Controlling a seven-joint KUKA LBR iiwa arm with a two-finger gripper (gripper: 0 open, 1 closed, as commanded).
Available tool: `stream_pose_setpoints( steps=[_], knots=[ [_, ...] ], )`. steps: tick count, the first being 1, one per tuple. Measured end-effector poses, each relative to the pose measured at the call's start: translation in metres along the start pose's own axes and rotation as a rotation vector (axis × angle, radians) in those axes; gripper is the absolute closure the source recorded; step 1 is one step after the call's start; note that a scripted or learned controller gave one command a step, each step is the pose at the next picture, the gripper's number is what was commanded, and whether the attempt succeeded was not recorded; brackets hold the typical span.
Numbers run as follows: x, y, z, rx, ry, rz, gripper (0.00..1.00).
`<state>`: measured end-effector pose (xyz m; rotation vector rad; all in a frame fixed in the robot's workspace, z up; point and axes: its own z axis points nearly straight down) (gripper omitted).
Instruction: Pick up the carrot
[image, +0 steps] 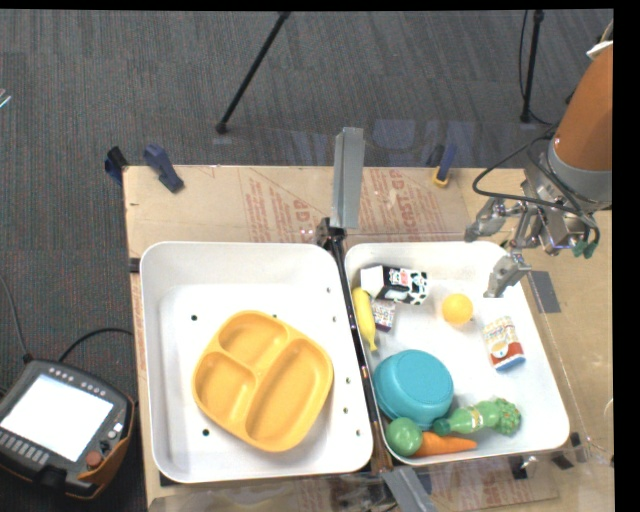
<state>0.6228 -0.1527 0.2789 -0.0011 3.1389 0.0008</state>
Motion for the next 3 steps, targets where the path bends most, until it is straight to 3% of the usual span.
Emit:
stream_pose_setpoints(
  steps=[1, 2, 3],
  knots=[
    [0.037, 0.001, 0.175, -0.003, 0.013, -0.126, 0.0],
    [0.018, -0.02, 0.192, -0.001, 0.001, -0.179, 0.0],
    [0.017, -0.058, 0.19, 0.0, -0.002, 0.022, 0.0]
  ],
)
